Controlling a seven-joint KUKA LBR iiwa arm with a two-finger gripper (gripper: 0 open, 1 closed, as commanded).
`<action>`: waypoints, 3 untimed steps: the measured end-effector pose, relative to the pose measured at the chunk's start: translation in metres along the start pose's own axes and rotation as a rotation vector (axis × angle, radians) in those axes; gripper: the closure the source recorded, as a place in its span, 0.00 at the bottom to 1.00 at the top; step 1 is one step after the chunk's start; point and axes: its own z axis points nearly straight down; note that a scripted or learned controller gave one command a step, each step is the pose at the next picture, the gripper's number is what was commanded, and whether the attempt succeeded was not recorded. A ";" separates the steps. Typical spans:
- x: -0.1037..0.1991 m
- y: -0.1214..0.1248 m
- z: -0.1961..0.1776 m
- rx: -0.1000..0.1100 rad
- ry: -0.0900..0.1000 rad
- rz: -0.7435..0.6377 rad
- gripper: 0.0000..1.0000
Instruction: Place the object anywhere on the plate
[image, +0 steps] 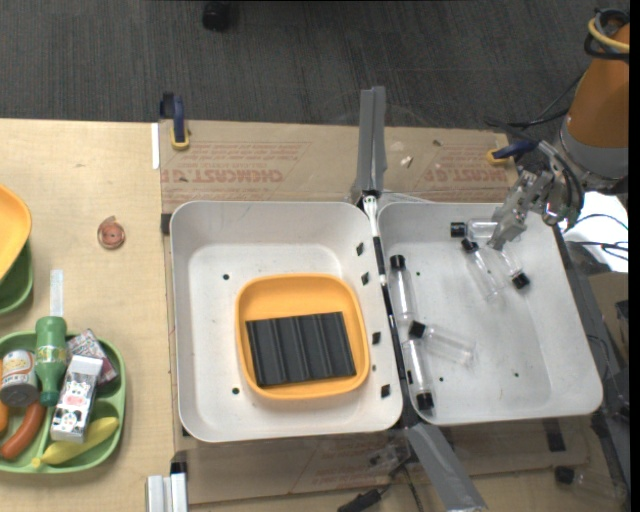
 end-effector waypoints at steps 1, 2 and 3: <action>-0.024 -0.031 -0.067 -0.001 -0.004 -0.293 1.00; -0.038 -0.045 -0.100 -0.001 -0.005 -0.613 1.00; -0.044 -0.042 -0.163 -0.001 -0.005 -0.873 1.00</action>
